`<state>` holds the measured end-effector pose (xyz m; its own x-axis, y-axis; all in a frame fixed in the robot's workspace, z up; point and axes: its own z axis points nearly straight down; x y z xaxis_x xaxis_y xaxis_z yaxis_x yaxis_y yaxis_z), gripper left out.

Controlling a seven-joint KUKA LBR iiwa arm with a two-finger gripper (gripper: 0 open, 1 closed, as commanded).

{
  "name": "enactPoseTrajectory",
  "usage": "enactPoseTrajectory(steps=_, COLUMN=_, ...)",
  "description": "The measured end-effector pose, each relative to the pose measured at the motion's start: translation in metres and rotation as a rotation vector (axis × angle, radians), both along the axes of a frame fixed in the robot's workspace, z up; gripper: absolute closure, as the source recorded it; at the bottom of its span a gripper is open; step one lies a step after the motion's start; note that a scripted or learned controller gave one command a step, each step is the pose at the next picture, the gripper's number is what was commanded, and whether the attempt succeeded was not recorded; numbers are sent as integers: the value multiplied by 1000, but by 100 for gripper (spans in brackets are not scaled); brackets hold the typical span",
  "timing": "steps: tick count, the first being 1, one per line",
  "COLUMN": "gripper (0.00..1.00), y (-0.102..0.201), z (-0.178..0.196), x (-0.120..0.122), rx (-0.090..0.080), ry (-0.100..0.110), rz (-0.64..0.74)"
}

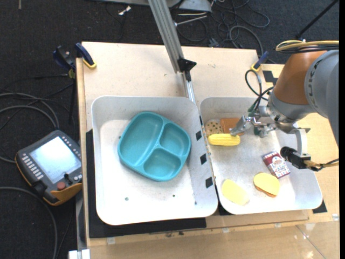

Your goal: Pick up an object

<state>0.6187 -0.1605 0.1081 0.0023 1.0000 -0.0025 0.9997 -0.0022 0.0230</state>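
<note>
**Arm low over the right bin, beside the banana**

Dark carpet strewn with black cables surrounds a pale wooden counter (135,69) that carries two shallow white bins side by side. Left of the counter, on the floor, lies a handheld control pad (49,166) with a lit screen and orange trim. A metal pole (167,26) slants from the top of the view toward the gap between the bins, and a blue-and-yellow clamp (81,54) sits at the counter's far left corner.

In the left bin (108,204) rests a teal plate (154,145) with three compartments, tilted slightly toward the bin's middle.

In the right bin (302,198) lie several toy foods. A yellow banana (223,140) lies crosswise near the bin's far left part. Just behind it are a tan cracker (213,127) with dots and a brown block (229,124), touching or nearly touching each other. Toward the near edge rest a pale yellow chip (235,192) and, to its right, a small burger-like piece (267,184). A small red-and-white box (276,164) sits near the right wall.

The grey arm with its orange band (294,82) comes in from the right, bent down over the right bin. Its pincer (245,124) points left, its tip just above and right of the banana, close to the brown block. Whether the pincer is apart or together cannot be told, and nothing is visibly gripped.
</note>
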Motion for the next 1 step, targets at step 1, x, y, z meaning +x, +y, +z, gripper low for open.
enactPoseTrajectory(steps=1, gripper=100, y=0, z=13, x=1, rx=-3, ry=-5, rz=3)
